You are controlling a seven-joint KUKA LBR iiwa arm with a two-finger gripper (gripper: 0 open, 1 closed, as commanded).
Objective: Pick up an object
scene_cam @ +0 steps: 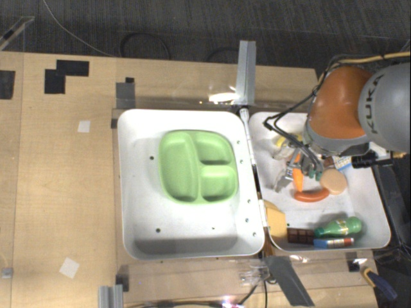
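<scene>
A: Two shallow white bins sit side by side on a wooden table point(58, 191), seen from above at a slant. What is in the left bin point(138, 226)?

B: A light green divided plate point(196, 165) with three compartments lies near its middle, tilted a little.

A: And the right bin point(379, 220)?

B: Several small things. An orange-red flat piece point(311, 196) lies near the middle, with a round tan object point(334, 183) touching its upper right end. Along the near wall are a green bottle-shaped object point(339, 226), a red and blue marker-like object point(332, 242) just below it, and a dark brown block point(300, 236) to their left. A yellow-tan object point(276, 218) sits at the bin's left wall.

A: Where is the arm?

B: The grey arm point(392, 108), with its orange band point(340, 104), reaches in from the right over the right bin. Its gripper point(299, 172) points down and left, just above the orange-red piece, with a small orange item point(298, 179) right at the fingertips.

A: Is the gripper holding that?

B: I cannot tell; the fingers are too cluttered and small to read how far apart they stand.
</scene>
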